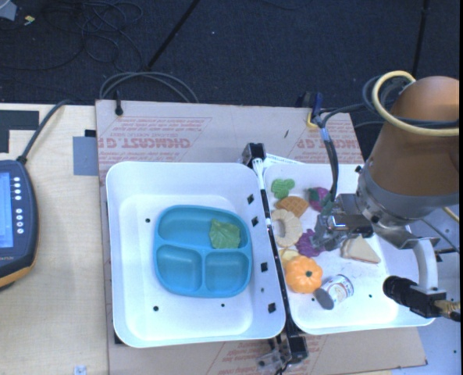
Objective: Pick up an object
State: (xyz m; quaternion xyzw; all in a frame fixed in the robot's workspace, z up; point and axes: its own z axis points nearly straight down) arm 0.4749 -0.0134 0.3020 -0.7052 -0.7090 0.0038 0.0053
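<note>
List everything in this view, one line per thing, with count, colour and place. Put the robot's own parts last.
white bins: 2, white, side by side on the bench
divided tray: 1, blue, in the left bin
lettuce leaf: 1, green, in the tray's upper right compartment
small pumpkin: 1, orange, right bin, near its front
green toy food: 1, green, right bin, at the back
bread-like pieces: a few, tan and cream, right bin, left side
purple toy food: 1 or 2, purple, right bin, by the hand
toast slice: 1, tan, right bin, right side
small can: 1, silver, lying beside the pumpkin
control pendant: 1, grey with a screen, far left
arm: 1, grey with an orange band, from the right
hand: 1, dark, low over the right bin
</note>
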